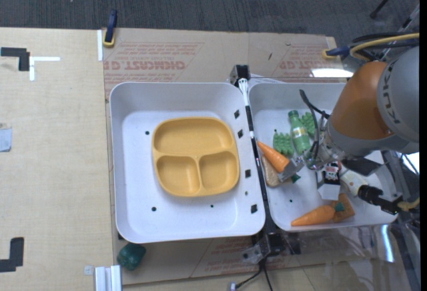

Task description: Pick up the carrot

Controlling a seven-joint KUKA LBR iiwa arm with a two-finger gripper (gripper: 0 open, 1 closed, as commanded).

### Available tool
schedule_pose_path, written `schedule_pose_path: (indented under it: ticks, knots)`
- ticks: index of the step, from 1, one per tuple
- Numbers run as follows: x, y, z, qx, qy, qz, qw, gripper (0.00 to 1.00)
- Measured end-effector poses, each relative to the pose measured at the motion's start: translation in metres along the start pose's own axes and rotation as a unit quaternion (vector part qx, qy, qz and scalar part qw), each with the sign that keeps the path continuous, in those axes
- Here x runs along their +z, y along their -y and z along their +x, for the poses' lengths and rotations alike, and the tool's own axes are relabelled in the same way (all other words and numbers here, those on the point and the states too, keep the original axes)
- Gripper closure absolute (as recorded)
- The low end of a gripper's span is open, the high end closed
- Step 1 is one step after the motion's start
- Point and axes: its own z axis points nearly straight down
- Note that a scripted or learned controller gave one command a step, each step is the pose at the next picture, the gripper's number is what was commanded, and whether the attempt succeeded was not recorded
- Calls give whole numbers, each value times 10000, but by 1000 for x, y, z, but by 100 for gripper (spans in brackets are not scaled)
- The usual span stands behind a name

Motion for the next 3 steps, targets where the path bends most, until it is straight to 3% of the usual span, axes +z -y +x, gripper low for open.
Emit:
schedule_pose_path:
  ticks: [1, 2, 3]
  knots:
    - [0, -29, -11, 1207, 8, -5, 9927, 0]
    - [0, -73, -29, 2477, 13, -2, 9688, 0]
    - [-1, -117, -46, 2571, 10, 16, 9664, 0]
